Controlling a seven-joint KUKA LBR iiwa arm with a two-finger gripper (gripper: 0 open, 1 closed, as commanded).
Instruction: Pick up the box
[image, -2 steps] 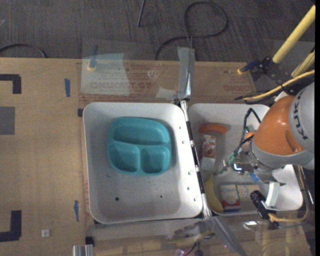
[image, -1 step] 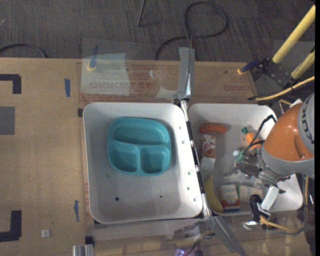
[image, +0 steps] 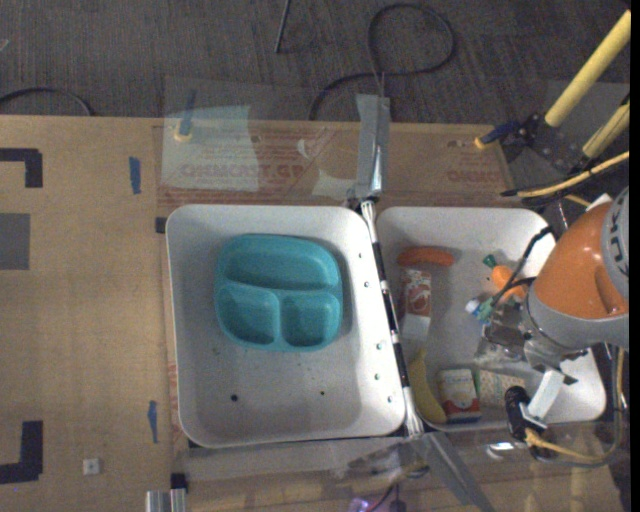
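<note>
A small white and red box (image: 459, 392) lies near the front edge of the right bin (image: 450, 217), beside a yellow banana (image: 428, 392). A taller white carton with a red picture (image: 418, 293) lies by the bin's left wall. The arm, with its orange band (image: 577, 272), reaches in from the right over the bin's right half. My gripper (image: 497, 333) hangs low in the middle of the bin, behind and to the right of the small box and over a pale packet (image: 492, 386). The wrist hides its fingertips.
The left bin (image: 190, 330) holds a teal divided plate (image: 280, 291). An orange-red sausage-shaped item (image: 426, 257) and a small orange and green item (image: 496, 270) lie at the back of the right bin. Cables and yellow-handled tools lie beyond the bins at the right.
</note>
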